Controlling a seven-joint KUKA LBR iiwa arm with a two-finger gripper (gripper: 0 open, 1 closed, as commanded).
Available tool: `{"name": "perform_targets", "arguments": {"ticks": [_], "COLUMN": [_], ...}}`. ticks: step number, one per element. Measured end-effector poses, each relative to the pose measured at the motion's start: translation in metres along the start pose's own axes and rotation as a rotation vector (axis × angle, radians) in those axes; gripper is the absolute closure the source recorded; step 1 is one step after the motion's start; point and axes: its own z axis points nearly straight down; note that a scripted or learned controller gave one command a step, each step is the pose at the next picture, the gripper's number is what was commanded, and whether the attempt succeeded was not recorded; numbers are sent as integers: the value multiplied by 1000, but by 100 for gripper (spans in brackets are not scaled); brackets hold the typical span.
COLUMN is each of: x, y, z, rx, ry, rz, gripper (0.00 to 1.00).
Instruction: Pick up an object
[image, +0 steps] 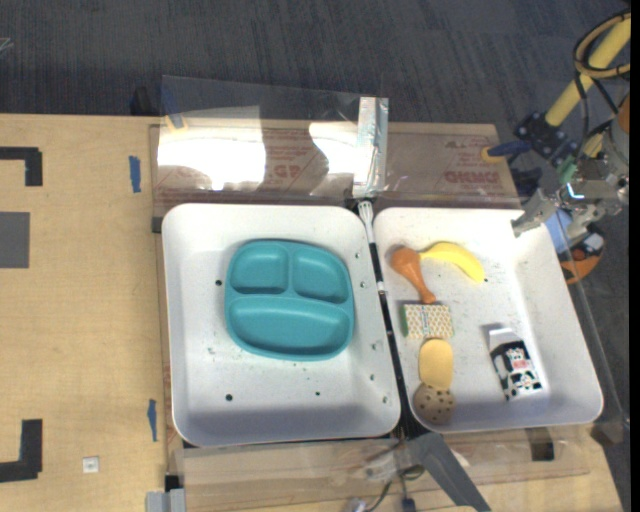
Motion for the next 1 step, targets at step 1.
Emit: {"name": "perform_targets", "arguments": {"ticks": [1], "x": [77], "y": [-1], "z": [128], "rx": [10], "ry": [4], "rz": [-91], "gripper": [0]}}
